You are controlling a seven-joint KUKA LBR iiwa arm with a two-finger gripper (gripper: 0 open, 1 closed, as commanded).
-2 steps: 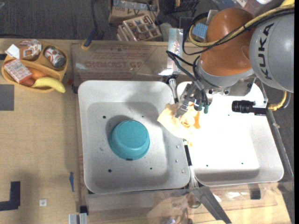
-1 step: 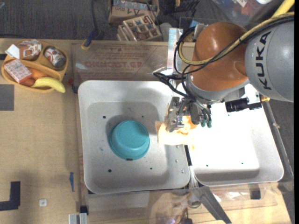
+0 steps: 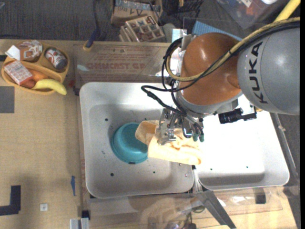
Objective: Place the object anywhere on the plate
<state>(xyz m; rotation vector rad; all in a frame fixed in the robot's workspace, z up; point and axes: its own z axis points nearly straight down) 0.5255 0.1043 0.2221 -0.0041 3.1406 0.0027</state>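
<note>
Two white bins [image 3: 95, 175] fill the bench, and the big grey arm [image 3: 267, 66] reaches in from three o'clock, its gripper [image 3: 177, 131] low over the left bin's right half, just above a pale yellow object [image 3: 174, 152]; whether its fingers are spread or pinching I cannot tell. The teal plate [image 3: 128, 143], touching the object at nine o'clock, is the goal, so a clean lift and short leftward carry seems best. At ten o'clock, well apart, a tray of toy food [image 3: 33, 70] poses no obstacle.
</note>
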